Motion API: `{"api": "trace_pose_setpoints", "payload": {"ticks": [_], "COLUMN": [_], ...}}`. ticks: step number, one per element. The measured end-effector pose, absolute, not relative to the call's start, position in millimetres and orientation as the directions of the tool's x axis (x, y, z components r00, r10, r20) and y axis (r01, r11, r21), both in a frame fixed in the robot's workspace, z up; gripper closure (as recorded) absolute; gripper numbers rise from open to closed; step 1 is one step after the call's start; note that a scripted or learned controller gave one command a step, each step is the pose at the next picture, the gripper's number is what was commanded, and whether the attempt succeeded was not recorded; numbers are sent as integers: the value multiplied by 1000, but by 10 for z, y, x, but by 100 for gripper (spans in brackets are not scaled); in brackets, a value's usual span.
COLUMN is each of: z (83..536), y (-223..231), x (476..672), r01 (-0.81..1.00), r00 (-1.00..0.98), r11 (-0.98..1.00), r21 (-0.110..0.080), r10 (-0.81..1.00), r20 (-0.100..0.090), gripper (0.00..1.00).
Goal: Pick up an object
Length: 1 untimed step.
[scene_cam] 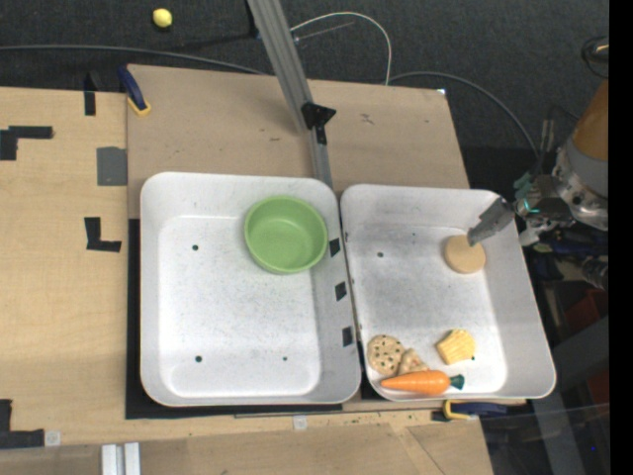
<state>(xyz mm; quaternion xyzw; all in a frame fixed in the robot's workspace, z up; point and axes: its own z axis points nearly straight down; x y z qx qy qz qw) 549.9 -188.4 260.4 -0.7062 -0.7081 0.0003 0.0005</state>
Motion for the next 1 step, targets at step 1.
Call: {"api": "trace_pose_setpoints", "payload": {"ticks": [1], "z": [2604], "y": [-1884], "x": [5499], "r01": [1000], "r00": [-3], "r11": [3], "r21": [-1], "r10": [1000], "r20": [0], "gripper": [0]}}
